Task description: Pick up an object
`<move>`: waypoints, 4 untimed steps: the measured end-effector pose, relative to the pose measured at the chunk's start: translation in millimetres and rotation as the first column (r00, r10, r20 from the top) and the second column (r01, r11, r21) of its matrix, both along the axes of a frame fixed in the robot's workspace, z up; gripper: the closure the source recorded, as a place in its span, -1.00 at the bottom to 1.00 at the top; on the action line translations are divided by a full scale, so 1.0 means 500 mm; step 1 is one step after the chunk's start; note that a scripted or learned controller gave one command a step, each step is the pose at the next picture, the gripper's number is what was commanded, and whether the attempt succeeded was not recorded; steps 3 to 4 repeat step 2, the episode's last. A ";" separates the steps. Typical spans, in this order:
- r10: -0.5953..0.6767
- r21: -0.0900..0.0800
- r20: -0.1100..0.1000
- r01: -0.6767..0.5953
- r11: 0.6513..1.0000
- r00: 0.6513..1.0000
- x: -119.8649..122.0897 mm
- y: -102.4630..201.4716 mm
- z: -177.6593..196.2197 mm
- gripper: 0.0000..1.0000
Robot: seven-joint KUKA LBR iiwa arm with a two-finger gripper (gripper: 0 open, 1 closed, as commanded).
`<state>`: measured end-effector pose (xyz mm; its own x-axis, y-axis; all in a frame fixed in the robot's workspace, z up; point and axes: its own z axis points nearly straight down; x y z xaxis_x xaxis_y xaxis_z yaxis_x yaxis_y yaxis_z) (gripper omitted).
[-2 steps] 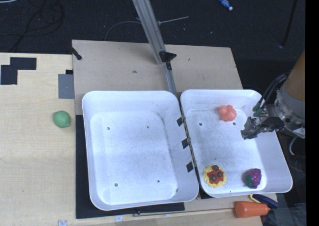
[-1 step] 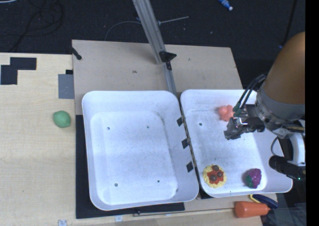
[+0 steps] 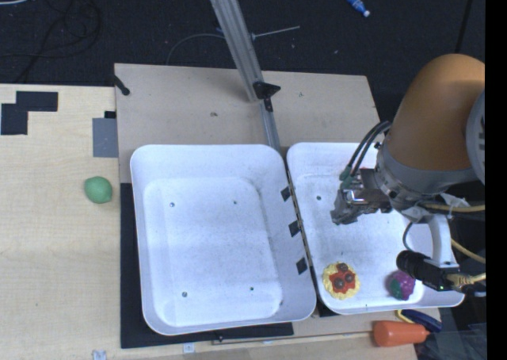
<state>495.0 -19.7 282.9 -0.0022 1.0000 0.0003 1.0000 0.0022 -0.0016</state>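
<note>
- Objects to pick from lie in the right bin [image 3: 317, 162]: a yellow round toy with red spots [image 3: 341, 280] near the front wall and a purple-and-green piece [image 3: 401, 285] just to its right.
- I see the gripper [image 3: 345, 209] low over the middle of that bin, nothing between it and the white floor; I cannot tell how it is set from this angle.
- My judgement: this is the approach step, with no grasp made yet.
- Next I would need to shift toward the front of the bin, centre over one toy, then descend.
- The left bin [image 3: 150, 164] and a green ball [image 3: 98, 189] on the desk [image 3: 47, 255] lie well apart.
- I can read no writing or labels anywhere.
</note>
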 end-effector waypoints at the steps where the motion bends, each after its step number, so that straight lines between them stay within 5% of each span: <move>1: 0.001 0.000 0.000 -0.001 1.000 1.000 0.027 0.101 -0.022 1.00; 2: 0.000 -0.001 -0.002 0.000 1.000 1.000 0.027 0.194 -0.088 1.00; 4: 0.000 -0.001 -0.002 0.000 1.000 1.000 0.027 0.194 -0.088 1.00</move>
